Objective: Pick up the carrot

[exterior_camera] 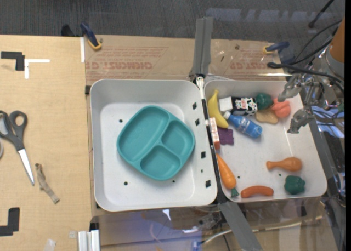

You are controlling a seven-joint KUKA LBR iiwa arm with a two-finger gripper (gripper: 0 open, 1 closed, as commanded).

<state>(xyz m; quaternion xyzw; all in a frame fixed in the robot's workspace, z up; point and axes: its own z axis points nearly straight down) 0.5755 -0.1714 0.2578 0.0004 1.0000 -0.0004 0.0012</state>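
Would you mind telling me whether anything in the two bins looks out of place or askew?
Nothing looks spilled or broken. The carrot lies pressed along the left wall of the right bin, leaving little room on that side. The teal plate sits turned at an angle in the left bin. The gripper hangs at the right bin's far right edge.

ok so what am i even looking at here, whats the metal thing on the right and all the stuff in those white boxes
One camera fixed above a bench looks down at a slant. The metal thing is a robot arm's gripper, reaching in from the right above the right bin and holding nothing. That bin holds toy food: the carrot it must pick up lies by the left wall, with a banana, a blue bottle, a chicken drumstick and a green pepper. The left bin holds a teal divided plate. Scissors lie on the bench at far left.
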